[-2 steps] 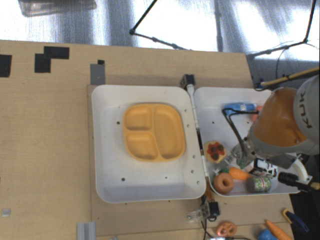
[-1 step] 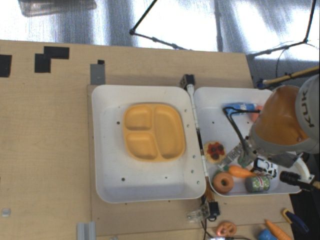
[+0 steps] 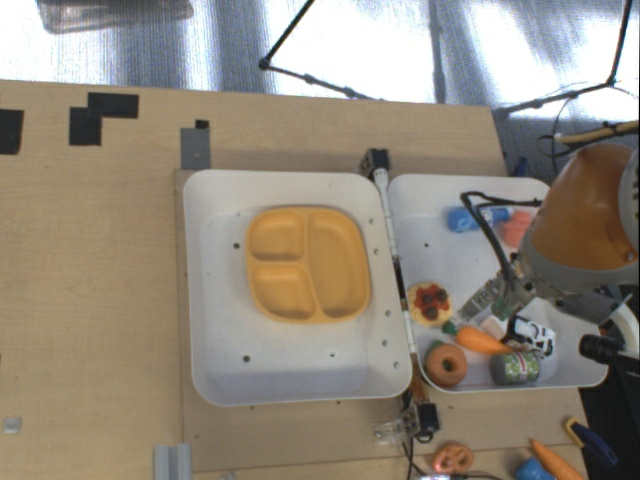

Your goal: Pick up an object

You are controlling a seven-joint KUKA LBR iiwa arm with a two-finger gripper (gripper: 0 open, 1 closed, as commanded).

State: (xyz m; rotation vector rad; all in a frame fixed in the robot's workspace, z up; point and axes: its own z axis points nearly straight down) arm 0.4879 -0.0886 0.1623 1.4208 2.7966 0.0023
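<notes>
The arm's two-finger gripper (image 3: pixel 487 301), whether spread or closed I cannot tell, hovers low in the right white bin (image 3: pixel 420 218) just above the orange plastic carrot (image 3: pixel 480 342), so descending onto it seems next.

Two shallow bins sit side by side on a bench (image 3: pixel 90 298). The left bin (image 3: pixel 215 368) holds a divided tray (image 3: pixel 305 264), lying near the bin's middle. All other items are in the right bin (image 3: pixel 425 218). A slice of toy pizza (image 3: pixel 430 301) lies just right of the shared rim. Nearer the camera than the pizza lies a doughnut (image 3: pixel 446 363). A carrot (image 3: pixel 480 341) lies right of the doughnut, and a can (image 3: pixel 515 367) lies on its side right of the doughnut, beside the carrot.
</notes>
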